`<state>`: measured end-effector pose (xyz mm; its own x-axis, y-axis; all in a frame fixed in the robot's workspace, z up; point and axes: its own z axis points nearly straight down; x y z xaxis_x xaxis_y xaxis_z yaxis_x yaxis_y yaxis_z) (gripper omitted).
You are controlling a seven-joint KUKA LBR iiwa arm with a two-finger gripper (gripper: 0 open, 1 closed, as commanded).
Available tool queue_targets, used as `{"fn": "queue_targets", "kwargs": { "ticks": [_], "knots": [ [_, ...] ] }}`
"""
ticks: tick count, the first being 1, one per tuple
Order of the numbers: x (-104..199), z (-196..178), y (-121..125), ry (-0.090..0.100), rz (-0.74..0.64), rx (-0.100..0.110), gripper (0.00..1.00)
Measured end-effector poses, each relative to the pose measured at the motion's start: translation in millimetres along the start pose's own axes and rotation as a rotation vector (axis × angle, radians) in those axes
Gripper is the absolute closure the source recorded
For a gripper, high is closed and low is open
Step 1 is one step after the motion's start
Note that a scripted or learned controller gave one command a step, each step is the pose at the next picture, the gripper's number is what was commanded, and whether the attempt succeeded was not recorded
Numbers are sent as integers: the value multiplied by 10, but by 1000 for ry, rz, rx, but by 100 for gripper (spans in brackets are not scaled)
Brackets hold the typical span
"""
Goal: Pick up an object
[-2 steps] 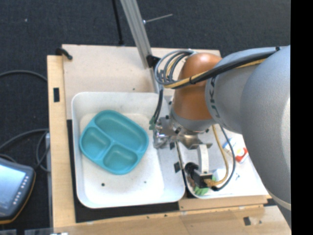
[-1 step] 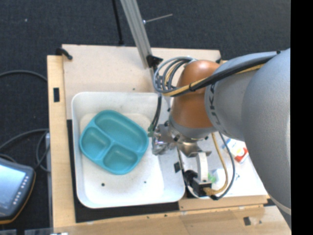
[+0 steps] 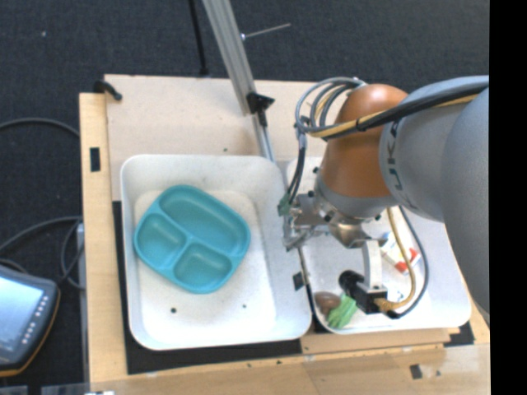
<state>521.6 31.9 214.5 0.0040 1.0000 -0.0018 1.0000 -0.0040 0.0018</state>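
Hovering over the right bin (image 3: 438, 285), the gripper (image 3: 326, 230) hides whether it is open or closed. A teal divided plate (image 3: 191, 237) lies in the left bin (image 3: 206, 319).

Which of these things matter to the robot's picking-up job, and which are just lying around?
Likely part of the job: the robot arm; the right bin beneath it; the green object and the brown object in that bin.

Just lying about, it seems: the teal divided plate in the left bin; the metal bar; the screen device off the bench.
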Motion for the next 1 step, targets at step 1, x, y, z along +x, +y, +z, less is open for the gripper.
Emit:
{"fn": "queue_targets", "kwargs": {
  "ticks": [1],
  "knots": [
    [202, 146, 62, 1, -7, 4, 100]
  ]
}}
